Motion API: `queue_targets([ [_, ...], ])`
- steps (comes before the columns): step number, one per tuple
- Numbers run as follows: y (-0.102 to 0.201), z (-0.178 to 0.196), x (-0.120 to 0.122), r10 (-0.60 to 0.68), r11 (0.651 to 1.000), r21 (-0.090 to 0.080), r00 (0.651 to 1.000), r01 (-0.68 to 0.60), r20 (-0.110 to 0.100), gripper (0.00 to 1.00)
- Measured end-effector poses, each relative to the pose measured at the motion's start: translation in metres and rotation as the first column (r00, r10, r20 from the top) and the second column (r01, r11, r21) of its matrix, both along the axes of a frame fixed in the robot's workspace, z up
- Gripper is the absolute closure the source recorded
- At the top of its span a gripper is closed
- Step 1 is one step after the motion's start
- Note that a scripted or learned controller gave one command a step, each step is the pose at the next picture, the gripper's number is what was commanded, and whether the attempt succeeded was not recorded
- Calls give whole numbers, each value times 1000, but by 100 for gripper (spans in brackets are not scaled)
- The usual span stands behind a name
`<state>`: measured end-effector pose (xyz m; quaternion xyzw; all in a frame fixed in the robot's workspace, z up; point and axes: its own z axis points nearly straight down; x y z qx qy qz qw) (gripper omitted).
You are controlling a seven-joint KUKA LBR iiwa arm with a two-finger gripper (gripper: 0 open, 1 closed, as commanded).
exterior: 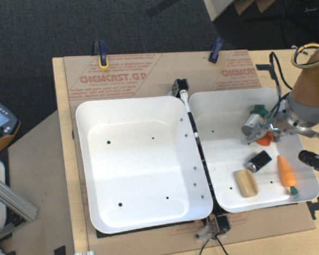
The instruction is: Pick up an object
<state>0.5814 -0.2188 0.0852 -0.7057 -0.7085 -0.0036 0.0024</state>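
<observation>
While gripper point(256, 127) hovers low in right bin point(223, 109), finger state unclear, orange-red object point(265, 139) just beside

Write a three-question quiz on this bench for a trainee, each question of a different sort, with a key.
1. True or false: the carrot lies in the left bin.
2. Which lies nearest the right bin's front edge? A) tan block B) black item C) gripper
3. Fill in: the arm's band above the wrist is ____.

Key: 1 false; 2 A; 3 orange.
</observation>
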Motion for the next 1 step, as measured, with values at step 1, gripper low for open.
queue_targets([
  [1,-5,110,45,-1,1000,-14,1000,1,12,0],
])
